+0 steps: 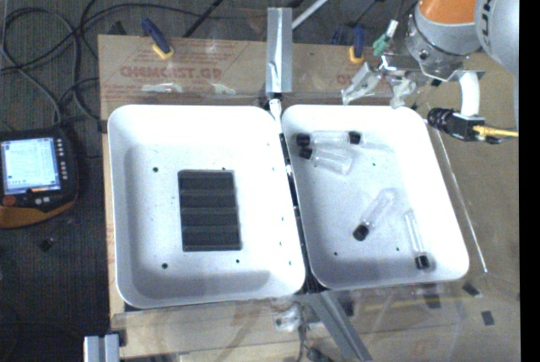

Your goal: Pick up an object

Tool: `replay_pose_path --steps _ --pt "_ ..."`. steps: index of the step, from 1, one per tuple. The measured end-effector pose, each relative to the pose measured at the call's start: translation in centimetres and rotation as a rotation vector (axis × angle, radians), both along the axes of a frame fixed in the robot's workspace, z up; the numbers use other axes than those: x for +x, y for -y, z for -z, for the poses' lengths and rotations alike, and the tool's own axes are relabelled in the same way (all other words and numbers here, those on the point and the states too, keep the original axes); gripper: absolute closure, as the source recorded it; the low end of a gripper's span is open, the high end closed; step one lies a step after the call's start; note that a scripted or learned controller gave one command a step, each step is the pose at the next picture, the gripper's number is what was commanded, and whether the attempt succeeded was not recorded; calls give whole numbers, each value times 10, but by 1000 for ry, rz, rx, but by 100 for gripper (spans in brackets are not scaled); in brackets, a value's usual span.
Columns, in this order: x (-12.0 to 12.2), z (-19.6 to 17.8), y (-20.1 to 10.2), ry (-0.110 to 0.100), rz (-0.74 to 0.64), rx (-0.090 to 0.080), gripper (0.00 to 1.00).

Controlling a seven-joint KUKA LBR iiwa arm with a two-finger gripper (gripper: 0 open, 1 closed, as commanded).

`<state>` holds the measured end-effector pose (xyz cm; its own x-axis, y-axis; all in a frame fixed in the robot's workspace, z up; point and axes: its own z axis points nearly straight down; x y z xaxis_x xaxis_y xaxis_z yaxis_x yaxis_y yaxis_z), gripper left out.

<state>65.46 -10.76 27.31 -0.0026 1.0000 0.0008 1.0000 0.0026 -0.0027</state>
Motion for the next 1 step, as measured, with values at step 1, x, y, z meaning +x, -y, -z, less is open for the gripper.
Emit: replay_pose_path --steps 1 --pt "-13 151 44 -2 41 -3 0"
